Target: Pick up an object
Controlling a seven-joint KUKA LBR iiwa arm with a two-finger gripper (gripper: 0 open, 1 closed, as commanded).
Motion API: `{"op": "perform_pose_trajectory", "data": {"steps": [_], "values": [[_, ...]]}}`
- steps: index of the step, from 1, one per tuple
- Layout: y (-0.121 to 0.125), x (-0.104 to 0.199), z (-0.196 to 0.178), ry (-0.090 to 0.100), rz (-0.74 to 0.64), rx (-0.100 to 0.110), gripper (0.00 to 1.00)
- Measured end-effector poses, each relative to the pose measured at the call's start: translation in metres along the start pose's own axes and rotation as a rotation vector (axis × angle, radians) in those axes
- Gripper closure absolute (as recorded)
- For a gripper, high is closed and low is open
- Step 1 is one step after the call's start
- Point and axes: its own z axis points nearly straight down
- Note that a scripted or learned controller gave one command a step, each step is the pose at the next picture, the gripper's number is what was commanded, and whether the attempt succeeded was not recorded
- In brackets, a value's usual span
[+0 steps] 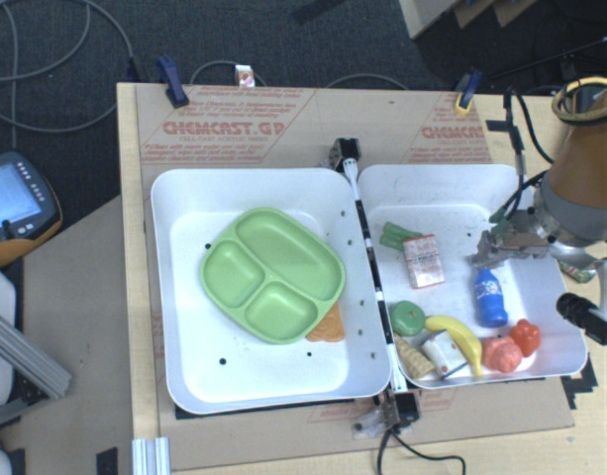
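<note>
So the gripper (pixel 499 248) sits low over the right bin (pixel 452 181), near its right wall, and honestly I can't tell how it's set from this angle, too much metal clutter and blur around it. Nothing visibly sits in it. Just below it, pretty much right beside, a blue bottle (pixel 491 298) lies on the bin floor with its white cap end toward the gripper. A bit left of that is a small pinkish-white packet (pixel 423 261), and next to it, further up-left, a dark green chunk (pixel 400 236). Down along the near edge of the same bin it's a pile: a round green lid-like thing (pixel 407 317), a yellow banana (pixel 458 337) curving over a small white box (pixel 443 353), a tan woven-looking piece (pixel 412 357) at the corner, and a red-orange lumpy toy (pixel 512 346) at the right end. The left bin (pixel 184 364) holds a light green divided plate (pixel 272 275), tilted diagonally, with something orange (pixel 328 329) poking out from under its lower right edge. Both bins sit side by side, touching, on a cardboard-covered worktop (pixel 283 117) with blue clamps (pixel 170 80) at the far edge.
</note>
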Motion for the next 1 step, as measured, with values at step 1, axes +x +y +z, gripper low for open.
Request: {"op": "perform_pose_trajectory", "data": {"steps": [1], "values": [[-0.0023, 0.0034, 0.0058, 0.005, -0.002, 0.01, 0.0]]}}
